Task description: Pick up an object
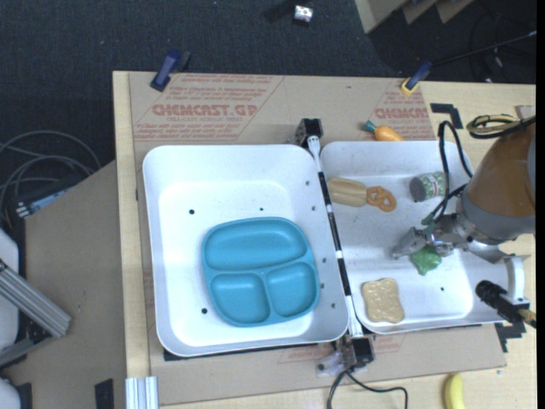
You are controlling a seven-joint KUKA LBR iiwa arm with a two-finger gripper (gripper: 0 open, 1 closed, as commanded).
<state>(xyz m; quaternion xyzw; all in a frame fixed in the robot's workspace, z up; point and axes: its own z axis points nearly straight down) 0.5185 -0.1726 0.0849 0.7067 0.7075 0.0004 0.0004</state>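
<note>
So the desk (213, 109) is a pale wood top with a brown protective sheet that has red lettering printed on it, sitting over dark carpet, with loose cables coiled off at 9 o'clock. A blue clamp (169, 69) and a yellow clamp (415, 77) grip the far edge. Two white bins sit side by side. The left bin (170, 186) has a blue divided plate (260, 268) in it. The right bin (383, 156) holds a wooden handled tool (359, 193), a greyish can (428, 185), a slice of toast (381, 301) and a green object (426, 261). The arm (504, 186) comes in from 3 o'clock, and its end effector (417, 244) is down in the right bin. The green object sits right at its tip, at about 5 o'clock from it, touching or near enough. Can't tell how far the end effector is open or whether it's got hold of anything.
</note>
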